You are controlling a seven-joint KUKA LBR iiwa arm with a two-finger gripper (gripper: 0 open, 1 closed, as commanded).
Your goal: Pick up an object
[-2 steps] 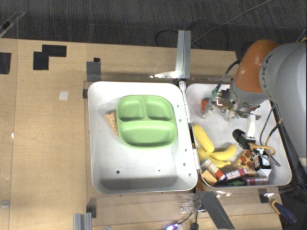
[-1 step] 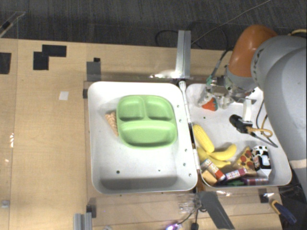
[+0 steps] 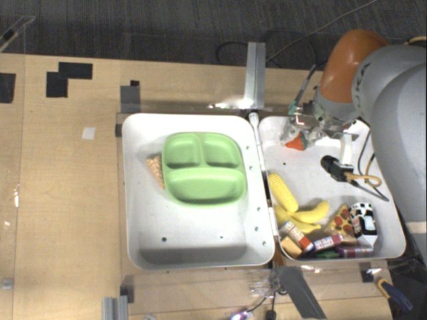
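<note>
Claw is hanging low over the far end of the right bin, just above a small orange-red object; I cannot tell how it is set. Nearer the front, a corn cob and a banana are lying beside a heap of small packets. Left bin is carrying a green divided tray. Both bins are sitting on the wooden surface.
</note>
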